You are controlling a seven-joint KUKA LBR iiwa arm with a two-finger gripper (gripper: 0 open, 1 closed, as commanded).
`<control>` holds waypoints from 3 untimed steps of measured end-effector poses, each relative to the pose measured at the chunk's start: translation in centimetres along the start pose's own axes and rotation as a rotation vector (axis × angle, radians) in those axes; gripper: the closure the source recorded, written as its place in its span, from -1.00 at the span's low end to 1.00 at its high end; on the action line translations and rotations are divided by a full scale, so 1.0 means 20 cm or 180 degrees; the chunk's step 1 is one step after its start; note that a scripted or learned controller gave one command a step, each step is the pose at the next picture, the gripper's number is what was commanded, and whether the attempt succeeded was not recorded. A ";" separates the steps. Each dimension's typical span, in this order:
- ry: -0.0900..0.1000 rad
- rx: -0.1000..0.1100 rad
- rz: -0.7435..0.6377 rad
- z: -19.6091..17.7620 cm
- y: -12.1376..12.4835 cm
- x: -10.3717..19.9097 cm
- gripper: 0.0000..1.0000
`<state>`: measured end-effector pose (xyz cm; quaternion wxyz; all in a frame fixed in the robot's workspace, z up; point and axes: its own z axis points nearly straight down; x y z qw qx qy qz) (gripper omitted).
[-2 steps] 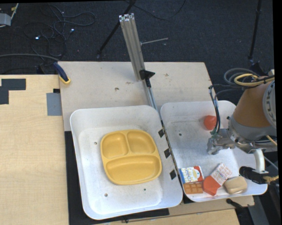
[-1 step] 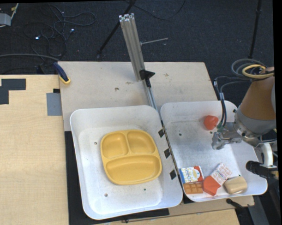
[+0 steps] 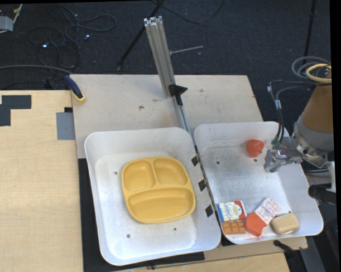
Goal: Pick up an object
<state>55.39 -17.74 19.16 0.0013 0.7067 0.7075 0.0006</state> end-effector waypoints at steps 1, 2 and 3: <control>0.0003 0.0007 -0.0002 -0.14 0.00 0.00 1.00; 0.0005 0.0011 -0.0011 -0.18 0.03 0.27 1.00; 0.0009 0.0013 -0.0013 -0.21 0.05 0.55 1.00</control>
